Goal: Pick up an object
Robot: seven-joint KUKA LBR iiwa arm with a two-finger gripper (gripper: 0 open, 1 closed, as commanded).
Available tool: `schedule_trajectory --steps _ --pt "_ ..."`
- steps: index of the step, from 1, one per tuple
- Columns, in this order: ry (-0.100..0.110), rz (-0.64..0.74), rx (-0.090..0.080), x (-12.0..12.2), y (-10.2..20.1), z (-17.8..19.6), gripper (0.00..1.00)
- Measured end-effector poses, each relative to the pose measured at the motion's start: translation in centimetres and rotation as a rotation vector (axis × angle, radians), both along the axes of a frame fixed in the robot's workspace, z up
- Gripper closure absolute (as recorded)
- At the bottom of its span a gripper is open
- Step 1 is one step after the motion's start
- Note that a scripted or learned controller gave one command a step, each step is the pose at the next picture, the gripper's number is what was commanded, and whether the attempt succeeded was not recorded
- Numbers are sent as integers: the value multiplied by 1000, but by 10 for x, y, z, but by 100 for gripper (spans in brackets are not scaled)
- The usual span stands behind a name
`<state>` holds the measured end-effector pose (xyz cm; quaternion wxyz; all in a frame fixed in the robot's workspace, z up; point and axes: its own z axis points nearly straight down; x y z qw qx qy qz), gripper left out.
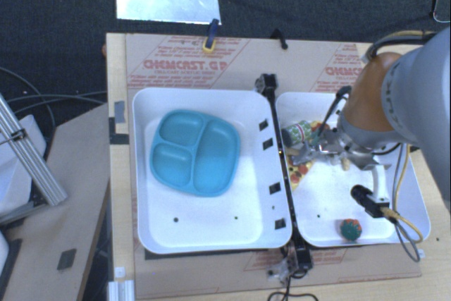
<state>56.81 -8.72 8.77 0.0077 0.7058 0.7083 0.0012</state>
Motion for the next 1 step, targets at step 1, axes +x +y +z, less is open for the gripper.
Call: schedule_trajectory --steps 1 --pt "8 5 11 -84 65 101 0"
